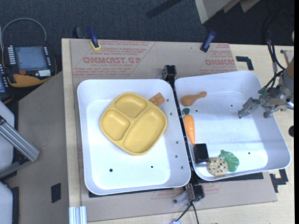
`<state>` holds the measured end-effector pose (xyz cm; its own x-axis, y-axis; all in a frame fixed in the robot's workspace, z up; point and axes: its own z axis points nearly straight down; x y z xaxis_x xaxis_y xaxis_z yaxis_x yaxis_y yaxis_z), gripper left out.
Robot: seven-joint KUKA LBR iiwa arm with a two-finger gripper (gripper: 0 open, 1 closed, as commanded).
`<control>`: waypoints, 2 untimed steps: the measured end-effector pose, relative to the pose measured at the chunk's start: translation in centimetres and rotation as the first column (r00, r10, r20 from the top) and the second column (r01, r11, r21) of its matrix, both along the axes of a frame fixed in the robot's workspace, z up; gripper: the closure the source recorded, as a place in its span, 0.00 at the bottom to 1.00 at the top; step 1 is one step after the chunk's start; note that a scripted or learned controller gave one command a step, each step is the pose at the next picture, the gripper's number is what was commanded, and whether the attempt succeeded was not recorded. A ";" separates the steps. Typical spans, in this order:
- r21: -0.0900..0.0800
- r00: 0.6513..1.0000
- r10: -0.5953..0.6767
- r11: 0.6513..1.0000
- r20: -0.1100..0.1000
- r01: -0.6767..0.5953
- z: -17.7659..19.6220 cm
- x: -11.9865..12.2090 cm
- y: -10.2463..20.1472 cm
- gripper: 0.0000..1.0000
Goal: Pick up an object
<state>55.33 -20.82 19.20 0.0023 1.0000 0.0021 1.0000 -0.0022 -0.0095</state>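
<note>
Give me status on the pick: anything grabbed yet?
Nothing grabbed yet. The gripper sits open over the right bin's far right side with nothing between its fingers. The carrot, drumstick, cookie, green piece and black block all lie in that bin. Left: choose one, descend, close, lift.

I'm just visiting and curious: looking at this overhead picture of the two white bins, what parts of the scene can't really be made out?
- Small brown piece in the left bin: partly hidden under the yellow divided plate; its identity is unclear.
- Gripper: too small in the camera view to tell how its fingers stand.
- Arm: cut off by the right edge.
- Black block in the right bin: too small to identify.
</note>
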 end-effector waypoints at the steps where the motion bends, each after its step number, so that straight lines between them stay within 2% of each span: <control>1: -0.003 1.000 0.002 1.000 0.009 -0.002 0.5 0.3 0.0 0.00; 2: -0.001 1.000 0.002 1.000 0.008 -0.002 -5.4 -0.2 0.4 0.00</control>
<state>55.13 -20.43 13.81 0.0001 1.0000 0.0007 1.0000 -0.0001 -0.0018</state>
